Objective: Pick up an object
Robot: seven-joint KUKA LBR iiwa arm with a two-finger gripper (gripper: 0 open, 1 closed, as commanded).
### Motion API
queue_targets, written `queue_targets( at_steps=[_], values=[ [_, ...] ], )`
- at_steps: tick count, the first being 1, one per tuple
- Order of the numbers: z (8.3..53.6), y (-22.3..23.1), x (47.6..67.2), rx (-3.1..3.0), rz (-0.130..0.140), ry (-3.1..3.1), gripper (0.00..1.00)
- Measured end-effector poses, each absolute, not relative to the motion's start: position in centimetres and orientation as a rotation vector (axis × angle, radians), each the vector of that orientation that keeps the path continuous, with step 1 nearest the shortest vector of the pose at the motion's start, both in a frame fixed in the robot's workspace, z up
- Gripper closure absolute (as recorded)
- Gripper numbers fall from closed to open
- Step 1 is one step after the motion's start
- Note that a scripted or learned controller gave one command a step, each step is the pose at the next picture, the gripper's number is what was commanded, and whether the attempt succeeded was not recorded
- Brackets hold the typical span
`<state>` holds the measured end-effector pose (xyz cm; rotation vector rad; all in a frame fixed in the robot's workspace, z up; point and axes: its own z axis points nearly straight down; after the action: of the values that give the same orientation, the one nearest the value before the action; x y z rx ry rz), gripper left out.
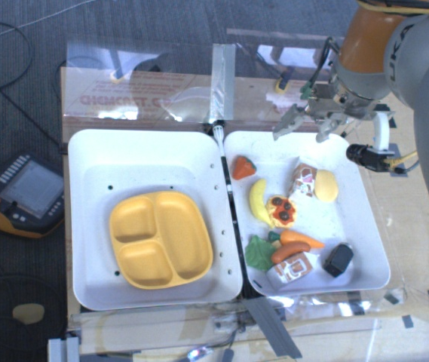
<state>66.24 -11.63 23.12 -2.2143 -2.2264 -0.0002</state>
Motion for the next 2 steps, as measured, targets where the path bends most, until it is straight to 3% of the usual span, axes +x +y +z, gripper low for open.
queue_targets(
  at_steps=[1,2],
  values=[
    [9.4,-16.5,64.8,-2.182,0.003,-2.266,0.00],
    [9.0,-17.3,58.9,-2.169,-0.006,-2.285,0.00]
  ],
)
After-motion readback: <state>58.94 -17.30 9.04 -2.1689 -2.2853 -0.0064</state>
